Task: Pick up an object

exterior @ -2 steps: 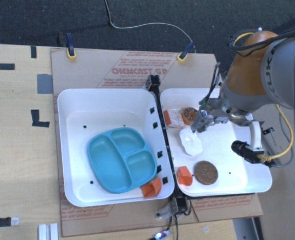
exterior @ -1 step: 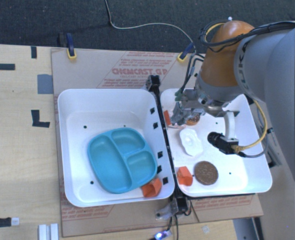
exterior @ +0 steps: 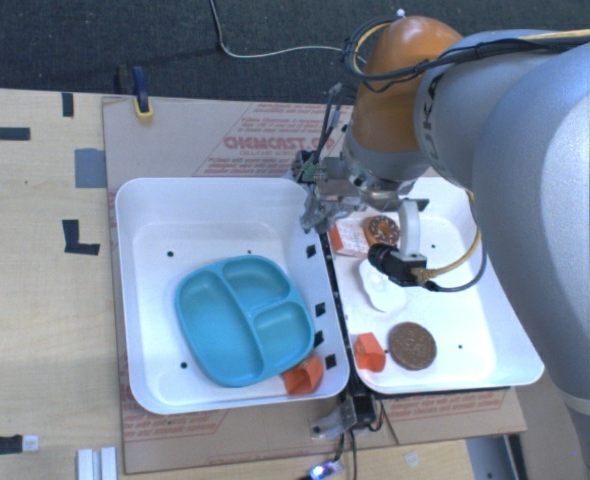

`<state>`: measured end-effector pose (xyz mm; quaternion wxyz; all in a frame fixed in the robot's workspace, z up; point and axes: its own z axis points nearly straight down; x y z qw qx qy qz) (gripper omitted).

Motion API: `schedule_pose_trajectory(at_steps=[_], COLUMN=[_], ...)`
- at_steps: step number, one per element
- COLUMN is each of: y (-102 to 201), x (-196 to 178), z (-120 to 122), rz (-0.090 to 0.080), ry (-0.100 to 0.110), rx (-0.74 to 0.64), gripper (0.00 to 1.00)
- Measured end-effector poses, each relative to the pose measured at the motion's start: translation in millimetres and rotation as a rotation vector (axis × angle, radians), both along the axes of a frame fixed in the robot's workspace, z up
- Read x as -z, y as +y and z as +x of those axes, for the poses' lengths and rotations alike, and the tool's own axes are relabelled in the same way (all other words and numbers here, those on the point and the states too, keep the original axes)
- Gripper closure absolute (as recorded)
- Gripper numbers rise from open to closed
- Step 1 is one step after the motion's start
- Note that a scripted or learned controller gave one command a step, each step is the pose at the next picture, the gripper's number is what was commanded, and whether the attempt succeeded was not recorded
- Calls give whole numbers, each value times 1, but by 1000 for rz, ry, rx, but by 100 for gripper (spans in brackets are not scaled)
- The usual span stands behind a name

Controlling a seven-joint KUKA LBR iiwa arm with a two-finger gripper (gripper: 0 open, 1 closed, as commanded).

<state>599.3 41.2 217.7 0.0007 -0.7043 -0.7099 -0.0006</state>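
Down at the near edge: two small orange plastic blocks, one (exterior: pixel 303 376) in the left white bin (exterior: pixel 145 268) by the near-right corner, touching the rim of the blue three-compartment plastic tray (exterior: pixel 243 318), the other (exterior: pixel 370 352) just across the divide in the right white bin (exterior: pixel 495 358). Right beside that second block, one round brown cookie-like disc (exterior: pixel 412 346), lying flat. So: two orange blocks, one disc, one blue tray, two bins.

Further back in the right bin, a white crumpled lump (exterior: pixel 380 288), half hidden under a black fitting and cable on the arm. Behind that, one small flat packet, orange and white with a round brown picture (exterior: pixel 367 234), sitting just to the right of the gripper (exterior: pixel 320 213).

Gripper itself hanging low over the divide between the bins, at the far end. Can't tell whether it's open or closed on anything, too much clutter and shadow down there.

Key relation, probably: packet is the nearest candidate, just right of the tool; long axis looks roughly left to right, hard to be sure. Disc and blocks sit well nearer the camera, apart from the tool.
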Motion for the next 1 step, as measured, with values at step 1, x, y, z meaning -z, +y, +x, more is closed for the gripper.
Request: schedule_pose_trajectory(at_steps=[1], y=[56], x=[-11], z=[20], rz=[0], ry=[-1], rx=[0], gripper=[100])
